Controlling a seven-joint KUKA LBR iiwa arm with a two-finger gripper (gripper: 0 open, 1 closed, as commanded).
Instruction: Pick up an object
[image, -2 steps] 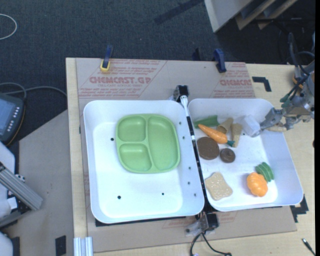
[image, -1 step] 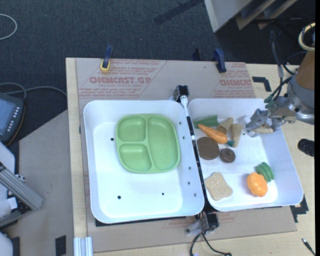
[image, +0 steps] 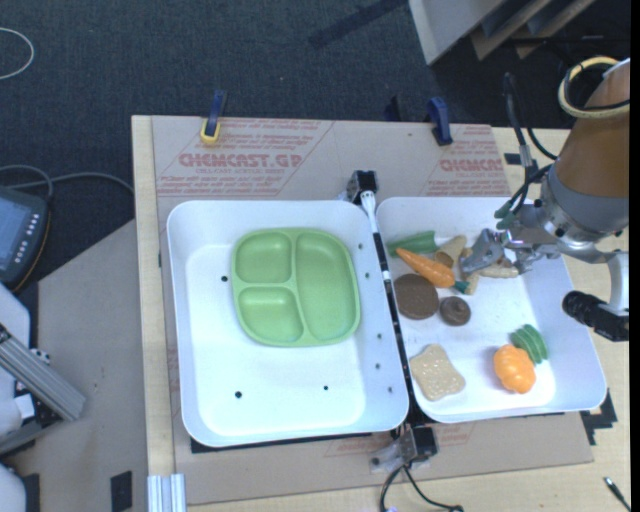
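The right bin (image: 570, 395) holds toy food. A green pod (image: 415, 241) and an orange carrot (image: 427, 266) lie at its far left. A brown round patty (image: 415, 297) and a small brown disc (image: 455, 311) sit just below them. A bread slice (image: 437, 371) lies near the front, and an orange pepper with a green stem (image: 515, 367) rests to its right. My gripper (image: 482, 256) hangs low over the bin's far middle, right of the carrot, above a tan piece (image: 456, 247). Nothing is visibly held.
The left bin (image: 200, 390) holds a green sectioned plate (image: 297, 286). A black divider rail (image: 385, 290) runs between the bins. Yellow and blue clamps (image: 211, 125) grip the cardboard's far edge. The arm's wrist (image: 590, 190) and cables overhang the right bin's far right corner.
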